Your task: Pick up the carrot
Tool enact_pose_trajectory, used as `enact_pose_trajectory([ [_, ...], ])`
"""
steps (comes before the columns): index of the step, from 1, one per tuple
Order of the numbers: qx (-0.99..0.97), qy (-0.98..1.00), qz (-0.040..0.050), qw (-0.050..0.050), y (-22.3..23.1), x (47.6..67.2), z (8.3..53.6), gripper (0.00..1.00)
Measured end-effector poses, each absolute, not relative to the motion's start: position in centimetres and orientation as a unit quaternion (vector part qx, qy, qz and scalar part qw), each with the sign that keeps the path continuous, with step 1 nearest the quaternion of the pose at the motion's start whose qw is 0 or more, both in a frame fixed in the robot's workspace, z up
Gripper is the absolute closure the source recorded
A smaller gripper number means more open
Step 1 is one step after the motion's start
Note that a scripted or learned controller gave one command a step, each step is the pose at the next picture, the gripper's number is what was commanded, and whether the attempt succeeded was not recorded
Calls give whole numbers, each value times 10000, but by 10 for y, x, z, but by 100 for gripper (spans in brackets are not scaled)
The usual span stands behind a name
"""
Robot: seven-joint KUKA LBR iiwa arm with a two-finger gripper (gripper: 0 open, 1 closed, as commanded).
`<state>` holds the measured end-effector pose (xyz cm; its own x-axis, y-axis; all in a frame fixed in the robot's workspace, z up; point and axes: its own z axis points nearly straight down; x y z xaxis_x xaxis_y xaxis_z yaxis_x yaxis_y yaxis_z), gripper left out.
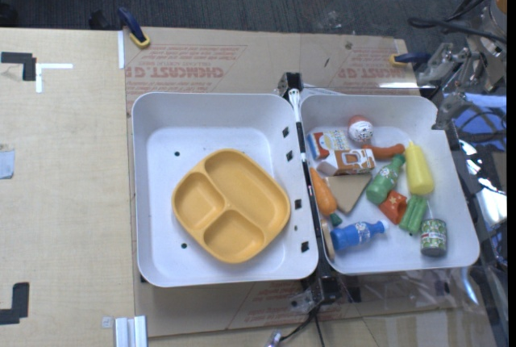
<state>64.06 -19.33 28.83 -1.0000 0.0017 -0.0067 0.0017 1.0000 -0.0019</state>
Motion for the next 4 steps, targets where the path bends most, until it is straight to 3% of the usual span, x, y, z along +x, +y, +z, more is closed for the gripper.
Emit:
enact_pose_trajectory([
  [1, -130, 9999, -11, 39, -222, 655, 423, 0],
  [2, -130, 9999, -8, 34, -222, 655, 422, 0],
  [3, 495, 9988, -4, 41, -214, 661, 105, 0],
  [4, -1033, 9946, -5, 42, -176, 635, 275, 0],
])
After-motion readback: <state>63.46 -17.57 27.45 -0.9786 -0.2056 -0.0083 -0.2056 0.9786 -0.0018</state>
